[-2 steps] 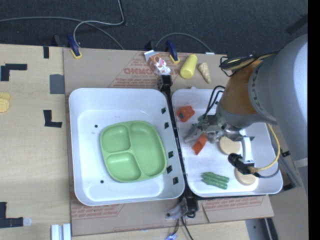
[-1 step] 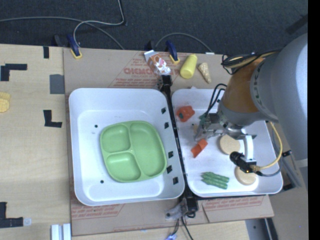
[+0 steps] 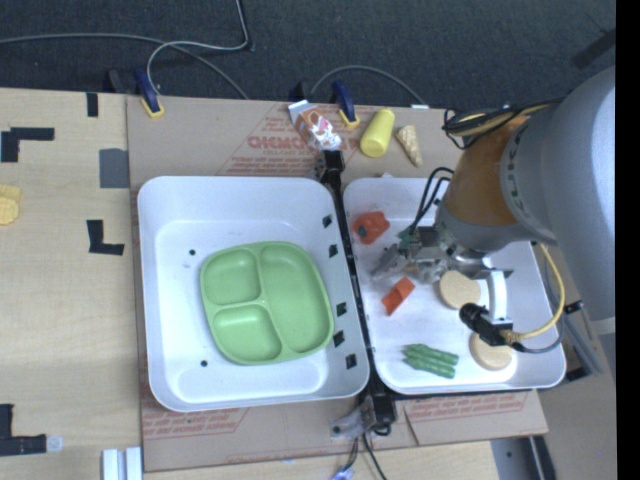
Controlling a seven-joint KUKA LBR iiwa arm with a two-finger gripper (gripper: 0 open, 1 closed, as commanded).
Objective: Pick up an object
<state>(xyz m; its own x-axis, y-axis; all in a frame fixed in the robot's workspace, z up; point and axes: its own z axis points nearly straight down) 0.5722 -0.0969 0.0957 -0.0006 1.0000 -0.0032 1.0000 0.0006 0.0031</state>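
- Left bin (image 3: pixel 160 268): shallow white plastic, rounded corners, glossy; holding a pale green divided plate (image 3: pixel 266 301), three compartments, smooth, slightly tilted in view.
- Right bin (image 3: pixel 540 373): same white plastic, far side largely hidden under the arm (image 3: pixel 540 178).
- Arm: bulky grey casing, orange band above the wrist, reaching in from the right, cut off at the frame edge.
- Claw (image 3: pixel 392 258) low over the right bin's middle, tips near the small orange-red block (image 3: pixel 398 295); metal fingers blurred against the white floor, spread or pressed together cannot tell; nothing seen pinched.
- Red-orange lumpy piece (image 3: pixel 370 227) at the bin's upper left, just beside the divider.
- Orange-red block: small, wedge-like, matte, lying just below the claw, apart from it as far as can be judged.
- Green bean-like bundle (image 3: pixel 431 359): ridged, elongated, lying near the bin's front edge.
- Two tan round flat discs (image 3: pixel 457 290) (image 3: pixel 490 355), cookie-like; both partly covered by a white and black wrist fitting with a yellow cable.
- Behind the bins on the cardboard-covered tabletop (image 3: pixel 60 298): yellow cylinder (image 3: pixel 377 133), beige cone shape (image 3: pixel 410 144), small printed packet (image 3: pixel 314 124), blue clamps.
- Black tape marks on tabletop, left side.
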